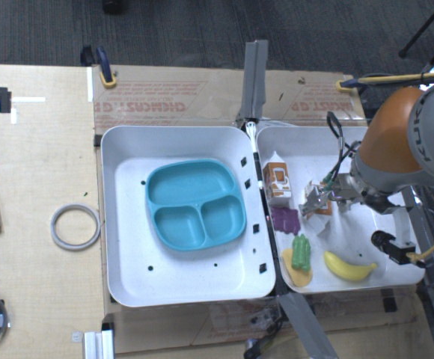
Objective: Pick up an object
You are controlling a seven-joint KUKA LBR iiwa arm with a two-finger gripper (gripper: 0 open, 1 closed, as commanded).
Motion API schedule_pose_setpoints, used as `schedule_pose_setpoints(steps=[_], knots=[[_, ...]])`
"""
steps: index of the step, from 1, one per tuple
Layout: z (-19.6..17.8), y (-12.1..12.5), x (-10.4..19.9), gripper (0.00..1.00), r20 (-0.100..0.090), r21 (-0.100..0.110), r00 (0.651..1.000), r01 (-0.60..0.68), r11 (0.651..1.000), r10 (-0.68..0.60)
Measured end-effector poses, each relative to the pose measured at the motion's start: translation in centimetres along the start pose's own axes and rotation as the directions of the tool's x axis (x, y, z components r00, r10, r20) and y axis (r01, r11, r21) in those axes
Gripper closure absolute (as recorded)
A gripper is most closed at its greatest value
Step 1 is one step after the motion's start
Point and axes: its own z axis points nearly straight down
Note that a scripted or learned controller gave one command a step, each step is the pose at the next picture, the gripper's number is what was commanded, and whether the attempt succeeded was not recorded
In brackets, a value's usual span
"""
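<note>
Progress on the pick: early, by the look of things, with nothing visibly lifted. Grey arm with orange band (396,137) reaching in from the right edge of the frame, bent down over the right-hand shallow white bin (352,279). Two-finger gripper (318,198) low in the middle of that bin, metallic and tangled in cables; whether spread or pressed together cannot be told from this slant, and no object seen pinched between its tips. Small orange-brown item (323,209) lying right at the gripper's tip, touching or nearly so; impossible to say which.

Candidates for the pick, all resting on the bin floor in the right half of the frame: a small white-and-orange carton (277,182) upright near the bin's left wall, just left of the gripper; a crumpled purple piece (285,218) directly below the carton; a green knobbly toy vegetable (301,251) lying across a flat yellow-orange piece (295,275) at the lower left corner of the bin; a yellow banana (349,267) toward the lower middle, well clear of the tool.

Left-hand shallow white bin (120,260) at frame centre, holding a turquoise three-compartment plastic plate (196,204), apart from the arm. Grey ring (75,226) on the bench at the left of the frame.

Remaining, as a judgement: closing on one object, most likely the one at the tip, then raising it free of the bin. Grasp not yet confirmed.
</note>
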Motion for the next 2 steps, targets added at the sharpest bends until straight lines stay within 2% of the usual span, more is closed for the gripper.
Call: schedule_pose_setpoints(steps=[1, 2], knots=[[0.1, -7.2, 3.2, 0.00, 0.000, 0.000, 0.992, 0.125, 0.992, -0.125], [0.1, 0.0, -0.4, 0.00, 0.000, 0.000, 0.927, 0.376, 0.927, -0.376]])
